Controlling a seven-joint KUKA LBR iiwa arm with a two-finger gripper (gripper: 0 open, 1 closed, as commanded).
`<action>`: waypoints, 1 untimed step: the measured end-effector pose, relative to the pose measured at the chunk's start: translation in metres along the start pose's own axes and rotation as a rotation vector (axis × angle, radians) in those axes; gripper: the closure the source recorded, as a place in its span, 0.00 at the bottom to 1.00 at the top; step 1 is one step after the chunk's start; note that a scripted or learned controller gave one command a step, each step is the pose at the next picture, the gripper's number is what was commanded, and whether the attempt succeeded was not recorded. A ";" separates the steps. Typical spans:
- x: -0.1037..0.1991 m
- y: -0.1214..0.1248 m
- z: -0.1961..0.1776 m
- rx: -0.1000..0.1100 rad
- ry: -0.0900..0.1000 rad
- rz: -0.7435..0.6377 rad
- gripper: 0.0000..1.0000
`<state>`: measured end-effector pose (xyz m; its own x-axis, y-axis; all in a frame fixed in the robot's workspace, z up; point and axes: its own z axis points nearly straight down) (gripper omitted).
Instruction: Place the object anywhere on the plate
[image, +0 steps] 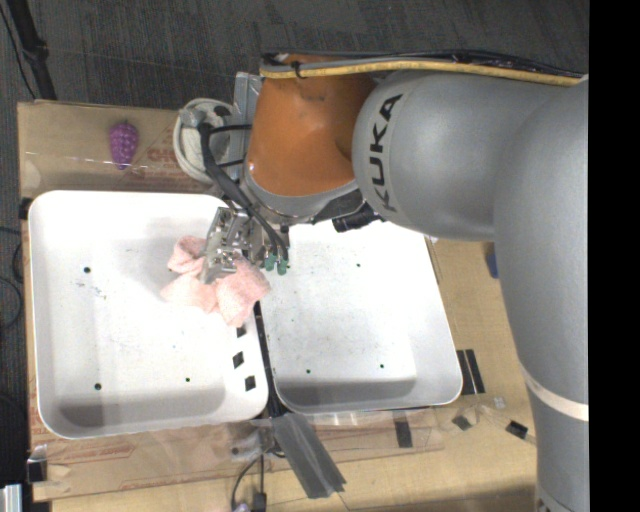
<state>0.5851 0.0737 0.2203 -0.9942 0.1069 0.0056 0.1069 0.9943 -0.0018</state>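
We judge the grasp step: gripper (228, 252) on the pink cloth (215, 283) in left bin (70, 330); finger state indiscernible. Next: lift.

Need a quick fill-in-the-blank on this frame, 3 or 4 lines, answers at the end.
1. The crumpled pink cloth lies in the ____ bin of the view.
2. The gripper is right above the ____.
3. The small object on the cardboard beyond the left bin is ____ in colour.
4. The band on the arm above the wrist is ____.

Missing words: left; cloth; purple; orange
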 end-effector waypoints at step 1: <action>0.025 0.044 -0.007 0.001 0.001 -0.114 1.00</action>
<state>0.5652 0.1197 0.2270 -0.9999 -0.0072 0.0070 -0.0073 1.0000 -0.0018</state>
